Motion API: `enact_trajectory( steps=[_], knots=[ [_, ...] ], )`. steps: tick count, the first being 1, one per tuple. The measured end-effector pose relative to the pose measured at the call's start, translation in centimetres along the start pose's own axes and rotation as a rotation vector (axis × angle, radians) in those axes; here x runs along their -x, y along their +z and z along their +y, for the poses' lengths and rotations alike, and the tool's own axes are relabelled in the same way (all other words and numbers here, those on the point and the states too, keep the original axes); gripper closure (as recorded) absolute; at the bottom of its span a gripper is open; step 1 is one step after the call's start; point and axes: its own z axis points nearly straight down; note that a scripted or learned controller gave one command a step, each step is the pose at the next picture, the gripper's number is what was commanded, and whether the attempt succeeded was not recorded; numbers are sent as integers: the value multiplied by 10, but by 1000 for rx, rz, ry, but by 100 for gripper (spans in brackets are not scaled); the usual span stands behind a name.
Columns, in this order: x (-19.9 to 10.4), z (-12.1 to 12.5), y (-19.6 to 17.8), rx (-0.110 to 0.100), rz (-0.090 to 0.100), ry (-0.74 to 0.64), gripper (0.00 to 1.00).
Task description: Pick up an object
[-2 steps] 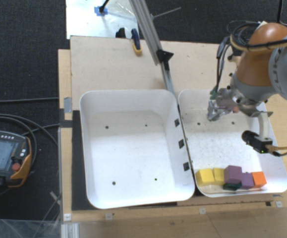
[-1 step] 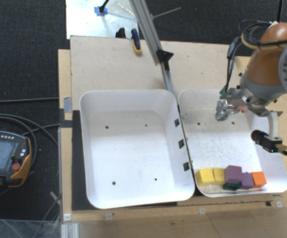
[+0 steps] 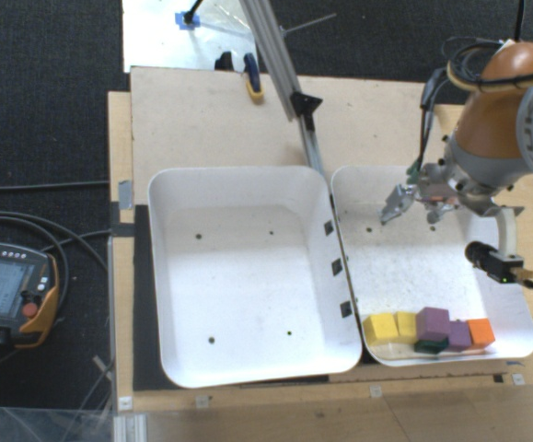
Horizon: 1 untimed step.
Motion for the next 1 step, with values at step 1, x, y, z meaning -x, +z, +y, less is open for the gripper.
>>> enact_trajectory(
  steps=[1],
  knots=[
    [-16, 41, -108, 11, -1, -5, 0]
  ],
)
